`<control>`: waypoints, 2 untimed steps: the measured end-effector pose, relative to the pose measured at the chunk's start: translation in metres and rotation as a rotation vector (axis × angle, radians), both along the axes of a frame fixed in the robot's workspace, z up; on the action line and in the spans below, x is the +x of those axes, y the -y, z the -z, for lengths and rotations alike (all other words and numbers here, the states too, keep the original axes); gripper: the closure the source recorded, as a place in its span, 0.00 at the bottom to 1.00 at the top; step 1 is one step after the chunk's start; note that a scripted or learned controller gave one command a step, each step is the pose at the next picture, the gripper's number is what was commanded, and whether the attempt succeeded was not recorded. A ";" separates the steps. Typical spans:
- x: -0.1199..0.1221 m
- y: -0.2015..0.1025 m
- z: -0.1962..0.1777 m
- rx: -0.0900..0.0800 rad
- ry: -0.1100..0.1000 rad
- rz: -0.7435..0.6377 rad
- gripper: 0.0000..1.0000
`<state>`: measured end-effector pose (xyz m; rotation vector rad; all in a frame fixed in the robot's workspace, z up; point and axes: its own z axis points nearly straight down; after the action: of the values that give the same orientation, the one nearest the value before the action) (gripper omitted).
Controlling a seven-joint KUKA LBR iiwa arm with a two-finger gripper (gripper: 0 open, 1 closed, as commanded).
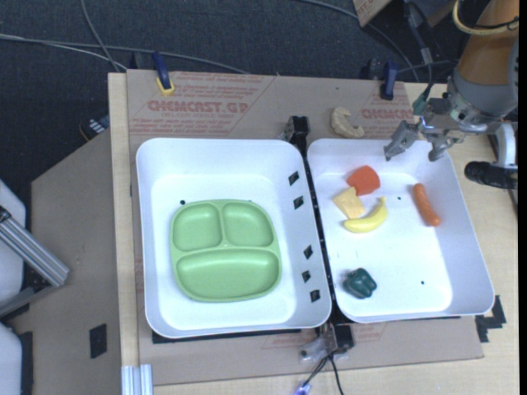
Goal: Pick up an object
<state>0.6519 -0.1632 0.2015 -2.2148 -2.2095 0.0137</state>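
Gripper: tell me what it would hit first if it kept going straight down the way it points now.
Probably bare floor of the right bin near its far rim. The gripper, fingers spread, points down with the orange block and carrot off to the side; depth is uncertain.

A robotics lab or test workshop, seen from above. A counter topped with a brown cardboard sheet (247, 97) printed with red lettering is held in place by blue clamps (163, 74) at its back edge. Two shallow white bins (156, 171) sit side by side on it, joined by black clips. Loose grey cables (99, 31) trail over dark carpet behind the counter, and more wires hang at its front edge. A bare aluminium frame rail (29, 249) shows at the left. A grey and orange industrial robot arm (486, 48) reaches in from the right. The left bin holds a green divided plate (224, 249), and plastic toy food (366, 219) lies in the right bin
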 end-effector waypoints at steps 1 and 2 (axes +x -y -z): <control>0.003 0.000 -0.009 -0.003 0.015 -0.003 0.00; 0.002 -0.008 0.052 -0.001 0.008 -0.004 0.00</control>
<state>0.6536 -0.1555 0.1495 -2.2145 -2.2190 0.0054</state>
